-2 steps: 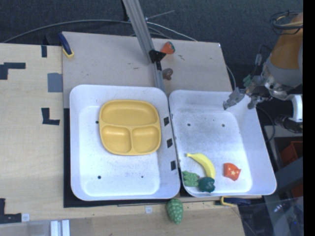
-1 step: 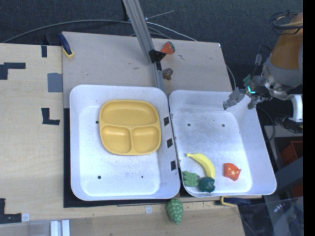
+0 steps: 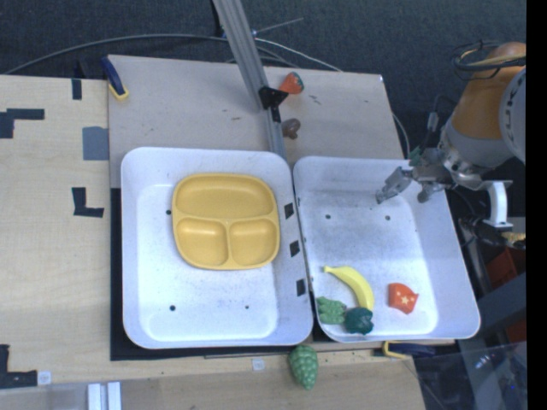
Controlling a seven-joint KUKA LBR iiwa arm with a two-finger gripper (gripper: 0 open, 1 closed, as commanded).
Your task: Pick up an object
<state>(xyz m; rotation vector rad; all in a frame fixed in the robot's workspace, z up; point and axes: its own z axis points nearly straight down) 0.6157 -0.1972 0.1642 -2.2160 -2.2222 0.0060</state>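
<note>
Gripper (image 3: 408,186) sits over the upper right part of the right bin (image 3: 444,229), fingers spread apart, nothing between them. Objects lie along the near edge of that bin, well apart from the gripper: banana (image 3: 352,284), red strawberry-like piece (image 3: 402,298) to its right, two green pieces (image 3: 344,315) touching each other below the banana. Left bin (image 3: 145,254) holds a yellow divided plate (image 3: 226,220). Green grape bunch (image 3: 302,366) lies on the bench outside the bins.

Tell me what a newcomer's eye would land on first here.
The yellow divided plate in the left bin stands out first. Next come the banana, the red piece and the green pieces clustered at the right bin's near end, with the gripper over its far end.
</note>
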